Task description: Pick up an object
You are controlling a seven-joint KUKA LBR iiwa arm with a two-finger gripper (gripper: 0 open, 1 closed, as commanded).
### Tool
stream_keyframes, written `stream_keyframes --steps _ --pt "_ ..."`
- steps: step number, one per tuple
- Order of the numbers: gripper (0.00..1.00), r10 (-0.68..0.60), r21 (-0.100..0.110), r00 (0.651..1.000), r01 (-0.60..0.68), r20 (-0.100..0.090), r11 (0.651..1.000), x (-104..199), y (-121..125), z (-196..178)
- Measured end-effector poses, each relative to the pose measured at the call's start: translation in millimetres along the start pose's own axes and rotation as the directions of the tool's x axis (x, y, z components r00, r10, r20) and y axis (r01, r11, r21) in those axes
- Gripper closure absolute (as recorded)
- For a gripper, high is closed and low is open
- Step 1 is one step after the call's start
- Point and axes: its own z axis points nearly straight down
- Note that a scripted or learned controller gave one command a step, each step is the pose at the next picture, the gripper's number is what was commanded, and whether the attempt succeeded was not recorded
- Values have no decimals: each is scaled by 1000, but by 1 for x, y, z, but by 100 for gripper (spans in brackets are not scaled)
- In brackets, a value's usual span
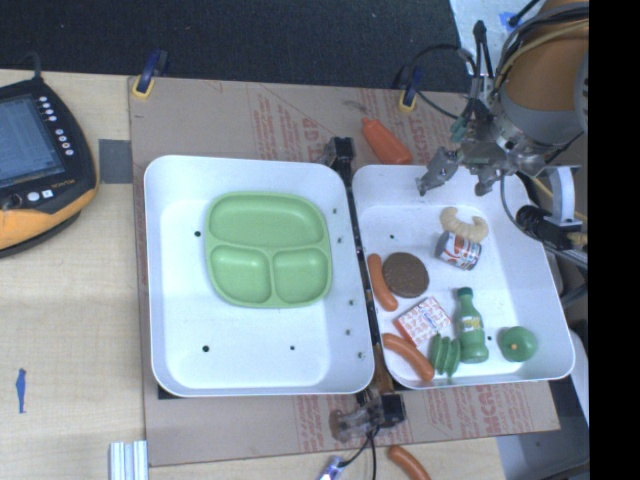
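My claw (462, 173), fingers spread and holding nothing, hangs over the right bin's (545, 268) far edge, near the croissant (465, 222).

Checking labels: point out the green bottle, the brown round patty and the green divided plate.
green bottle (470, 326), camera view, on its label at mid-body.
brown round patty (406, 274), camera view, centre of its top face.
green divided plate (267, 223), camera view, floor of its large compartment.

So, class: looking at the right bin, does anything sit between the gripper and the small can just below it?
Yes, partly. A pale curved toy lies against the can's upper side, on the side facing the gripper. A straight approach from above the can looks open; nothing else visible sits between them.
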Motion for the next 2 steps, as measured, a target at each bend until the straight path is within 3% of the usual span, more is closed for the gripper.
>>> stream_keyframes --steps 1,2 --pt "0 0 2 1000 0 1 1000 2 -48 121" --pt "0 3 -2 1000 -3 1 1000 -52 -32 124"
